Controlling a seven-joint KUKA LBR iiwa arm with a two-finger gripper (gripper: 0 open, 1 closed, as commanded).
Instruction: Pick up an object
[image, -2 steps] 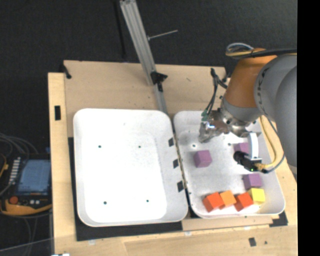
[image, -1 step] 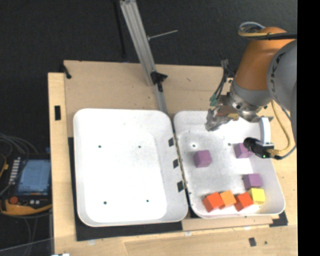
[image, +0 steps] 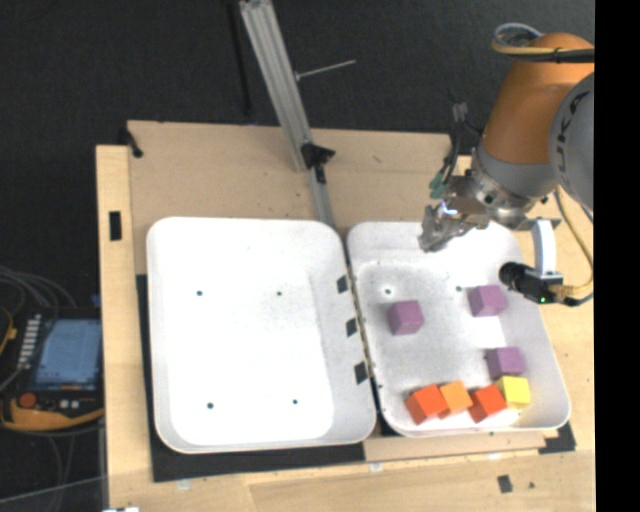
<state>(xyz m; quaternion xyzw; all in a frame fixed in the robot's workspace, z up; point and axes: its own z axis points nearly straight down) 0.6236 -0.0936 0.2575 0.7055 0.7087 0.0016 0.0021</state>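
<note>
Worktop (image: 240, 165): flat tan board, on which two shallow white bins are carried side by side.
Left bin (image: 250, 330): white, rounded corners, faintly speckled floor marked with a few dark dots.
Right bin (image: 455, 265): white, speckled floor; all blocks are held here.
Arm (image: 525, 110): grey with an orange band, entered from the right, held over the far edge of the right bin.
Metal bar (image: 285, 95): slanted across the far worktop down to the gap between the bins.
Hand (image: 440, 228): above the right bin's far rim, apart from every block; whether it is spread or pressed together cannot be told.
Purple blocks: one mid-bin (image: 405, 317), one to its right (image: 487, 300), one nearer (image: 506, 361).
Near-edge row: orange-red block (image: 428, 403), orange block (image: 456, 396), red block (image: 488, 402), yellow block (image: 515, 389), packed touching.
</note>
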